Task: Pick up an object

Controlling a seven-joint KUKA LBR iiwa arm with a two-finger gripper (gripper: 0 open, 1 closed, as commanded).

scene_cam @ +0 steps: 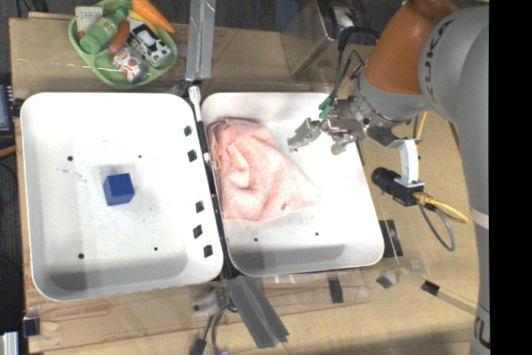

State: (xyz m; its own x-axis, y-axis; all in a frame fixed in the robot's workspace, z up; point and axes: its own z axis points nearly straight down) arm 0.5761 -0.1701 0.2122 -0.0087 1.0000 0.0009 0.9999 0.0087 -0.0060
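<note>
My gripper (320,137) hangs spread and empty over the right bin (353,220). The pink cloth (253,170) lies bunched there: soft, light, limp. I pinch a raised fold.

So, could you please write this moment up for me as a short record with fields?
left bin: holds a blue cube
right bin: holds a crumpled pink cloth against its left side
end effector: above the right bin's upper right part, to the right of the cloth
green bowl: beyond the left bin, filled with toy food including a carrot
</note>
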